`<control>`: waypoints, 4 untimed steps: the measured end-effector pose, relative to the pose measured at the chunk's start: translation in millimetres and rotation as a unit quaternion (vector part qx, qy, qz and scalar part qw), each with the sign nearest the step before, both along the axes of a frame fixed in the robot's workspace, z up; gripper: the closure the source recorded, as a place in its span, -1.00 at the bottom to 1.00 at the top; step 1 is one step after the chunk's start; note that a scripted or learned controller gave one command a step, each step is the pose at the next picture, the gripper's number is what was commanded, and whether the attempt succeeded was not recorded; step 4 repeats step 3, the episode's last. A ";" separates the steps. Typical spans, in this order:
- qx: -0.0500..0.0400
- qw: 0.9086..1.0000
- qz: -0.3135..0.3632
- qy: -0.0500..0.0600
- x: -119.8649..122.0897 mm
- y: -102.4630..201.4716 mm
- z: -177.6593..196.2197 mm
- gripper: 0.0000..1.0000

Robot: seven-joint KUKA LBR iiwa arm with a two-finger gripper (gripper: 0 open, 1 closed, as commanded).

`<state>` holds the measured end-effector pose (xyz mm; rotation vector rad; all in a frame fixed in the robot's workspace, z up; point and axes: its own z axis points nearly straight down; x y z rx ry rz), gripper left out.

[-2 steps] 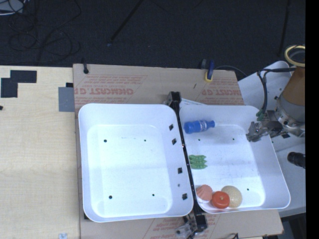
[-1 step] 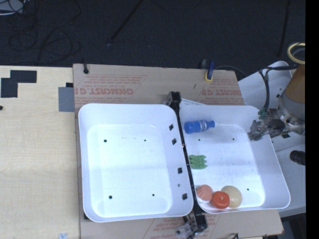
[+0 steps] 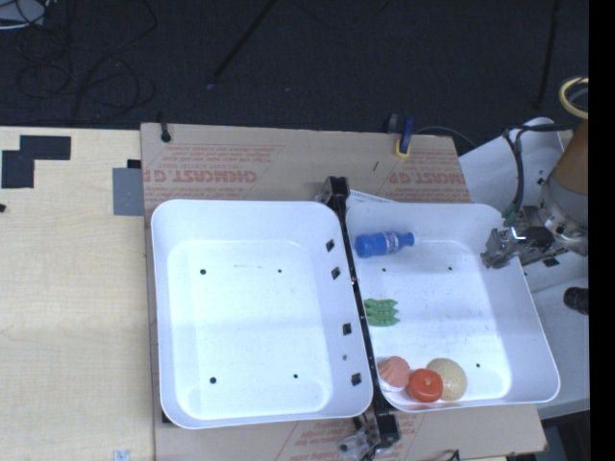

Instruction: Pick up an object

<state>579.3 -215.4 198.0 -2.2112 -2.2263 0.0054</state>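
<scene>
Right bin [image 3: 519, 315]: blue bottle [image 3: 383, 244] lying near far-left corner; green item [image 3: 381, 312] by left wall; red, pink, tan pieces [image 3: 424, 380] at near edge. Gripper [image 3: 507, 243] over right rim, apparently empty; finger spread: cannot tell

Right bin [image 3: 538, 353]: blue bottle [image 3: 383, 244] lying flat, top-left; green pea pod [image 3: 381, 312] mid-left; red tomato [image 3: 425, 385], beige ball [image 3: 450, 376], pink piece [image 3: 392, 370] clustered bottom-left.

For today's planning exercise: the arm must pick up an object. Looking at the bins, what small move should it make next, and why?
Probably carry the gripper leftward from the right bin's rim and centre it above the blue bottle. The bottle lies alone near that bin's far edge and looks nearest to the gripper, while the red object is crowded between neighbours in the near corner.
</scene>
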 end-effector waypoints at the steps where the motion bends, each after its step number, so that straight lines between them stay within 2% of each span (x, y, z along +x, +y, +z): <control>1: 0.000 1.000 0.001 0.000 -0.1 -0.9 9.6 1.00; 4: 0.000 1.000 0.004 0.001 -0.2 -2.5 28.8 1.00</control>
